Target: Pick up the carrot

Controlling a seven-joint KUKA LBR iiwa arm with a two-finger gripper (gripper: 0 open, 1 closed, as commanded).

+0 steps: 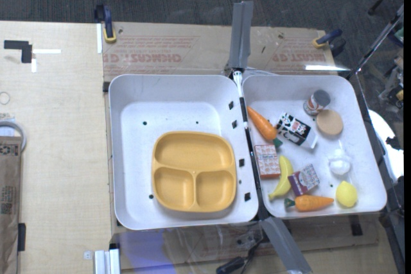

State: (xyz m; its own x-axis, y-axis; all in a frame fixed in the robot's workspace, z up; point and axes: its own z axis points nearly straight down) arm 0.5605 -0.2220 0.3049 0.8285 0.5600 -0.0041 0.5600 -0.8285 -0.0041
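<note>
Carrots lie in two places, both in the white bin (361, 149) on the view's right. One carrot (261, 124) sits near that bin's upper left corner, slanted, its thick end close to the wall shared with the other bin and its tip pointing down toward a black-and-white carton (294, 129) just beside it. The second carrot (309, 203) lies almost level along the near wall, green end to the left, between a banana (282, 178) and a lemon (346, 194).

Around them I see a small red box (266, 160) touching the banana, a dark little box (304, 179) just above the second carrot, a white lumpy thing (339, 165) above the lemon, a tan disc (329, 122) and, beside it toward the far wall, a small can (318, 101).

The left bin (128, 138) holds a yellow tray (192, 171) with three compartments, lying flat toward the near side.

Whether my gripper is open or closed, I cannot tell. Nothing touches either carrot from above.
</note>
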